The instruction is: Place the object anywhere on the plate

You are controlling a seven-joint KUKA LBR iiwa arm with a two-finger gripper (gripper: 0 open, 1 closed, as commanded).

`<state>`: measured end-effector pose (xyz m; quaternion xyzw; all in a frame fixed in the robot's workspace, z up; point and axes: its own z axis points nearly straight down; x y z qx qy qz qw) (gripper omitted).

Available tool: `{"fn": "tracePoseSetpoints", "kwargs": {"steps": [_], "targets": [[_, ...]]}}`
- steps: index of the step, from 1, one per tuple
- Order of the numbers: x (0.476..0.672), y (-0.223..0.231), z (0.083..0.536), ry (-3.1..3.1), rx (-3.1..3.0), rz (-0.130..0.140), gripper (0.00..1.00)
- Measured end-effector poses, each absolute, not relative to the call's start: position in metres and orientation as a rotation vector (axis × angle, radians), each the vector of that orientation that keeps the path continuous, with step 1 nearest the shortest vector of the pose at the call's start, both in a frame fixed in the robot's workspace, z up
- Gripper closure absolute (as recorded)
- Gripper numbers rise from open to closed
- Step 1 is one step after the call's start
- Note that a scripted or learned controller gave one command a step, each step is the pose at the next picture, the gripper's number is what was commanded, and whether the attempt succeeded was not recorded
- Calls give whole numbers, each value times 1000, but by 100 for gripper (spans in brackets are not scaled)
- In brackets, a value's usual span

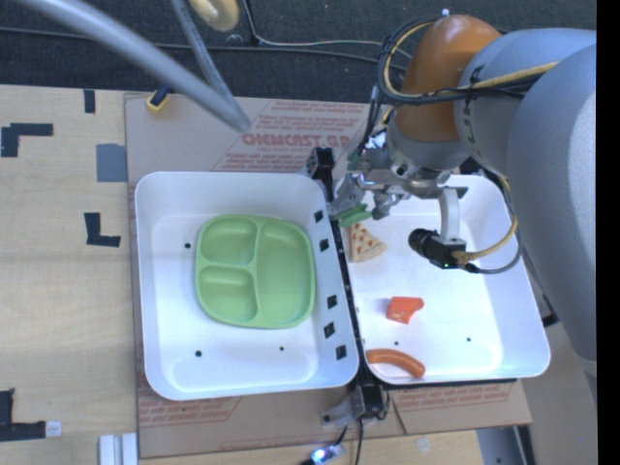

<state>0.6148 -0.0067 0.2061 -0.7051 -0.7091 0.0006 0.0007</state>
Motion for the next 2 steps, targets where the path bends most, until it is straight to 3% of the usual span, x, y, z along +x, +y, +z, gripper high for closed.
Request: {"fn": "tracePoseSetpoints", "kwargs": {"steps": [2], "targets": [[650, 99, 212, -2227, -2214, 1, 100]]}}
